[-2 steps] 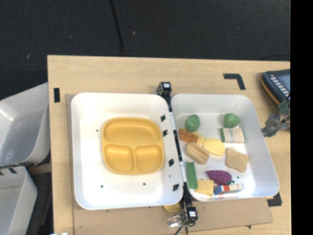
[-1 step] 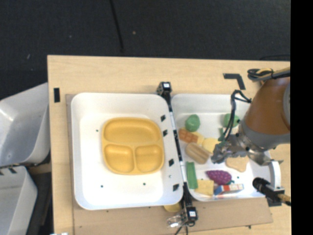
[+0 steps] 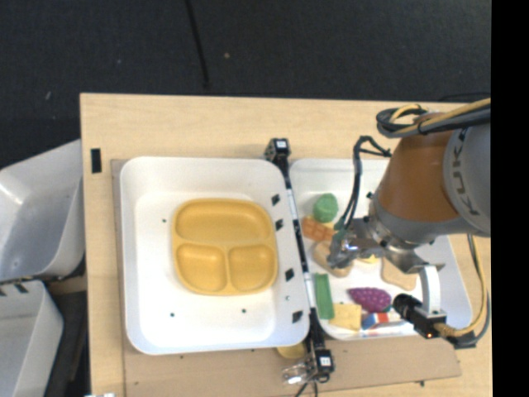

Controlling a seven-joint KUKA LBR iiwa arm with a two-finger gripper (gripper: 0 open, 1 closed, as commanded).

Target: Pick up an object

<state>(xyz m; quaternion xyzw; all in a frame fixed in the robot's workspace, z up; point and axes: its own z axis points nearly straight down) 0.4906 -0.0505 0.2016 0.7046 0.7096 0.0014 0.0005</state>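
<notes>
My gripper (image 3: 339, 251) hangs low over the left part of the right bin (image 3: 372, 170), its metal tip blurred among the objects there. Just left of it lies an orange piece (image 3: 314, 228), and a green round object (image 3: 325, 207) sits above that. Below the gripper are a green bar (image 3: 322, 294), a purple bunch of grapes (image 3: 369, 297), a yellow piece (image 3: 347, 317) and a tan piece (image 3: 400, 278). The arm's orange band (image 3: 417, 176) covers the bin's right part.
The left bin (image 3: 140, 222) holds a yellow three-compartment plate (image 3: 223, 245). A black clip (image 3: 278, 148) and a divider rail (image 3: 296, 238) separate the bins. Cables (image 3: 359, 180) loop beside the wrist. A white container (image 3: 37, 213) stands off the bench at the left.
</notes>
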